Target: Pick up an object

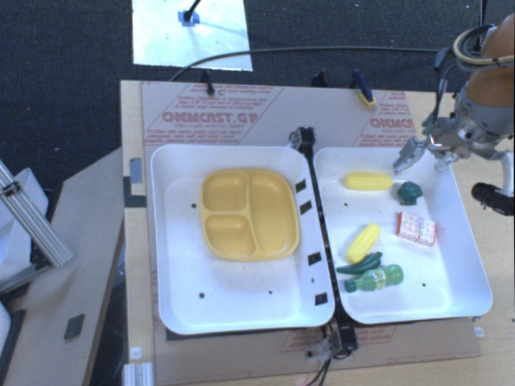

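The right bin holds several small items. A yellow oblong piece lies near its back, with a dark green lump just to its right. A red and white box sits toward the right wall. A yellow corn cob, a dark green pod and a green bottle lie close together at the front left. My gripper hangs over the bin's back right corner, above and right of the dark green lump. It is open, with nothing between its fingers.
The left bin holds a yellow divided plate. A black hinge strip runs between the two bins. Cardboard lies under both bins, and a cable arcs across the back.
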Available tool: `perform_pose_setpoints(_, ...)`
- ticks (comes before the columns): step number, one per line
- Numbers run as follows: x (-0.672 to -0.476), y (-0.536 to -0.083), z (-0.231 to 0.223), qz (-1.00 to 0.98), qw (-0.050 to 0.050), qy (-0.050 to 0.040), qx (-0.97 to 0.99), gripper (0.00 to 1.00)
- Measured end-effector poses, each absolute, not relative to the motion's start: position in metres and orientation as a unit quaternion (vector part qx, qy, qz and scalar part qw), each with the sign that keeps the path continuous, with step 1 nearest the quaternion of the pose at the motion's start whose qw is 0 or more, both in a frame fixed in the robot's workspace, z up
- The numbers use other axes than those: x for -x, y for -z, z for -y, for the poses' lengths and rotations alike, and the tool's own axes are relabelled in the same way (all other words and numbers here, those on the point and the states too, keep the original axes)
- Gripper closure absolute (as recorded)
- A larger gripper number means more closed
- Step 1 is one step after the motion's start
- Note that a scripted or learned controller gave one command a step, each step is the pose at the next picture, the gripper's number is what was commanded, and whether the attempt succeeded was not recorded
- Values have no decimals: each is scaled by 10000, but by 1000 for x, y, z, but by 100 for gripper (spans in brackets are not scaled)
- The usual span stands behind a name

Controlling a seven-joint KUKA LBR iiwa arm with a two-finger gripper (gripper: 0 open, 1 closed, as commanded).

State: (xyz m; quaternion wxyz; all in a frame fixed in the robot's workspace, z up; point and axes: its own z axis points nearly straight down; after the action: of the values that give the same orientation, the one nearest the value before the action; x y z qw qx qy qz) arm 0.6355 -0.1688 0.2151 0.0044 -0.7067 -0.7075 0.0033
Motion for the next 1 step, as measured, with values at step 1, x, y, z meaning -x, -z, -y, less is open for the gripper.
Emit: perform_pose_setpoints(1, -638, -223, 168, 7084, -8, 3, 7058, 0)
